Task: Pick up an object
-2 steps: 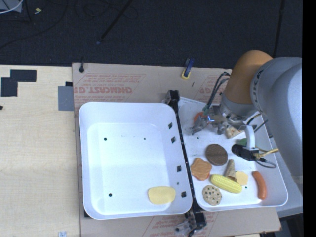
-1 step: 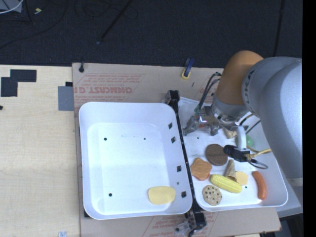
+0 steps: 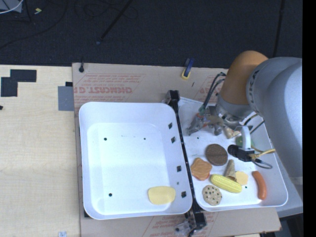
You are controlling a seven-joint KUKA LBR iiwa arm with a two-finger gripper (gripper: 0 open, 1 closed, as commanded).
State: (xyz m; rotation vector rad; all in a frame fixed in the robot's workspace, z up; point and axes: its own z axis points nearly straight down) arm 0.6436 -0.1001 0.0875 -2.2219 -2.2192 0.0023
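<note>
The tool (image 3: 206, 124) hangs low over the 12 o'clock end of the right bin (image 3: 282, 195), and from where I stand I cannot tell whether it is open or closed; I see nothing caught in it. The likeliest slip, to my eye, is a plain miss. The bin floor right beneath it looks bare, and the nearest candidate, the brown disc (image 3: 216, 154), lies at about 5 o'clock from it, near but apart. A straight drop would close on nothing. The disc also lies flat, so a grab may skate off its edge. Toward 6 o'clock the food is crowded, and a try there could shove a neighbour or catch two at once.

In the right bin, the orange piece (image 3: 201, 169) sits at 7 o'clock of the disc. The corn cob (image 3: 225, 183) lies just below, with the cookie (image 3: 212, 195) at its 7 o'clock. A pale cone (image 3: 229, 168) and a yellow cube (image 3: 241, 177) press close to the cob, and the sausage (image 3: 259, 184) lies at the 4 o'clock side. The left bin (image 3: 128, 157) holds one yellow slice (image 3: 161, 195) at its 5 o'clock corner. Both bins rest on the surface (image 3: 39, 157)
</note>
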